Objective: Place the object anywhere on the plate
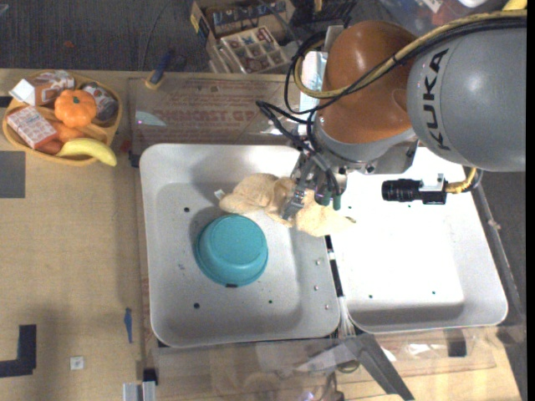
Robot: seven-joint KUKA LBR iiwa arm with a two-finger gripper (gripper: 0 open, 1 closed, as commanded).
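The grey arm (468,82) reaches over the left white bin (167,307), where a teal plate (232,249) lies upside down near the middle and a crumpled cream cloth (255,195) sits just above it, the gripper (303,200) closed on the cloth's right part.

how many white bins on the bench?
2. The left bin holds the teal plate and most of the beige cloth. The right bin adjoins it, beneath the arm. None appear hidden.
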